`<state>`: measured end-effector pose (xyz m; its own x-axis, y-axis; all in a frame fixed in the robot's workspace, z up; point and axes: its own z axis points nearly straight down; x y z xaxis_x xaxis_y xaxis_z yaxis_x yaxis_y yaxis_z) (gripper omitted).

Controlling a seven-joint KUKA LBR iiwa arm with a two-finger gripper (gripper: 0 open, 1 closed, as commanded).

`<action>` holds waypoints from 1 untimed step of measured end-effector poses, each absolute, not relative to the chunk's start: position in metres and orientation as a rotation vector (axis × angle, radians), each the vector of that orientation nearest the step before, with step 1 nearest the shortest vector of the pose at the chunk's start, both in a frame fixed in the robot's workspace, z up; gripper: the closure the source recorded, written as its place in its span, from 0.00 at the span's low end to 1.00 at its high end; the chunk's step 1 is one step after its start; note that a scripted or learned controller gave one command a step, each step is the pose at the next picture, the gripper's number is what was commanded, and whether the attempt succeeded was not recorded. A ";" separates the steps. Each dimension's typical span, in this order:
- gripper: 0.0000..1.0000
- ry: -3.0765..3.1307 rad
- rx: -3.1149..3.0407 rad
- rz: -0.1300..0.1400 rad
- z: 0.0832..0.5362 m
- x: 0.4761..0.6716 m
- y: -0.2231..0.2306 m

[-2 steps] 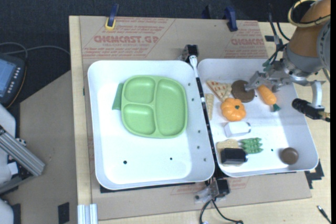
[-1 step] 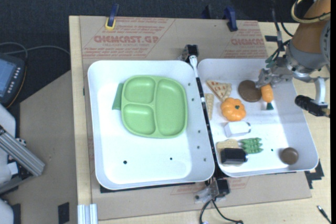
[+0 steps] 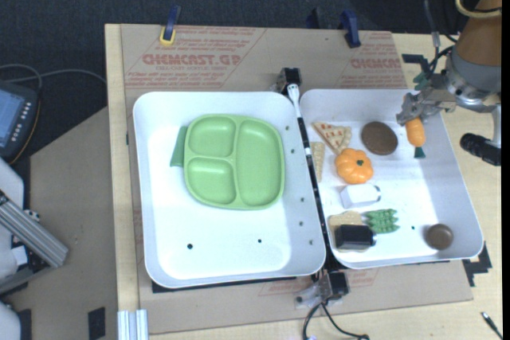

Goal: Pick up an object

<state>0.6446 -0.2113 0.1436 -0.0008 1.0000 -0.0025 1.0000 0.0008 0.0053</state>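
My gripper (image 3: 414, 115) is over the far right part of the right bin (image 3: 454, 171), reaching in from the upper right. A small orange carrot-shaped piece (image 3: 416, 133) hangs between its fingers, above the bin floor. Lying in the same bin are a pizza slice (image 3: 331, 135), a brown round cookie (image 3: 379, 138), an orange pumpkin (image 3: 354, 166), a white block (image 3: 360, 194), green beans (image 3: 381, 220), a black object (image 3: 353, 236) and a brown ball (image 3: 438, 235).
The left bin (image 3: 159, 195) holds a light green divided plate (image 3: 235, 161). A black divider (image 3: 307, 163) runs between the two bins. Clamps (image 3: 169, 26) stand at the bench's far edge.
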 end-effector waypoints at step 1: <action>1.00 2.218 2.216 0.004 0.187 0.645 -0.209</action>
<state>0.6454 -0.2085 0.1874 -0.0010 1.0000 -0.0024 1.0000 0.0010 0.0061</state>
